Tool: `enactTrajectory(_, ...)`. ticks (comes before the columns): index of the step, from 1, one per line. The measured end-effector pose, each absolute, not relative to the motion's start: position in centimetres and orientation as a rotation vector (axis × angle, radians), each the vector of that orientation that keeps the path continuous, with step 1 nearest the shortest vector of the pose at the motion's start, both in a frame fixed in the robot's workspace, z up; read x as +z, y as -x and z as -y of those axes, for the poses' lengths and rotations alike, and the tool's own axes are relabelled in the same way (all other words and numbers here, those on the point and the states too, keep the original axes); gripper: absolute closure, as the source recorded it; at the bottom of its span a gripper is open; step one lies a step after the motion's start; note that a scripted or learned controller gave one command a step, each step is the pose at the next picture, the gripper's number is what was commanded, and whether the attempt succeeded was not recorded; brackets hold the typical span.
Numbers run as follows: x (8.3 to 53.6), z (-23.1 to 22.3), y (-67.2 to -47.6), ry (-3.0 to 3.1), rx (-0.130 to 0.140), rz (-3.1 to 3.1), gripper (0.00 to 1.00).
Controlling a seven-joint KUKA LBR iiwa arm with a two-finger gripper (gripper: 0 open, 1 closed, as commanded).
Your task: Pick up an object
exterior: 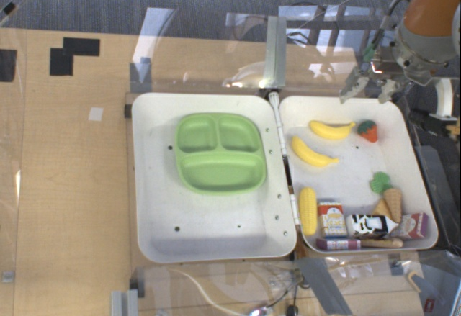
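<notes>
The tool (pixel 369 86) hangs over the far rim of the right-hand shallow white bin (pixel 346 181), its two thin fingers standing apart with nothing between them. Nearest below it lie two yellow plastic toy bananas: the far banana (pixel 331 129) toward the far wall of that bin, and the near banana (pixel 312 152) just beside it on the left. Right of the far banana sits a small red toy strawberry with a green cap (pixel 368 130). Along the near side of the bin crowd a yellow toy corn cob (pixel 307 209), a small red-and-white carton (pixel 331 219), a black-and-white carton (pixel 370 224), a green toy broccoli floret (pixel 380 181) and a tan cone (pixel 393 202). The left-hand white bin (pixel 155 228) bears a green divided plastic plate (pixel 220 152). The far banana looks the likeliest pick: probably light, stiff and hollow, with a smooth skin that may slip. A grip across its thick middle, fingers square to the curve, should suit best, since the tapered ends would likely squirt out.
</notes>
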State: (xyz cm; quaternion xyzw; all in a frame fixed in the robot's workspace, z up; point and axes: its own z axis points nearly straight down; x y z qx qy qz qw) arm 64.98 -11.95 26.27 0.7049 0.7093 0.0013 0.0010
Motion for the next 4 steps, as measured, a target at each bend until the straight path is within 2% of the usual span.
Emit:
enactTrajectory(1, 9.6, 16.2, -63.9, -2.143, 0.007, -2.291, 0.0)
enactTrajectory(2, 9.1, 11.8, -57.9, -1.992, 0.016, -2.411, 0.0)
enactTrajectory(3, 8.8, 11.2, -65.7, -1.912, -0.005, -2.498, 0.0)
enactTrajectory(4, 8.9, 9.6, -64.8, -2.017, 0.011, -2.393, 0.0)
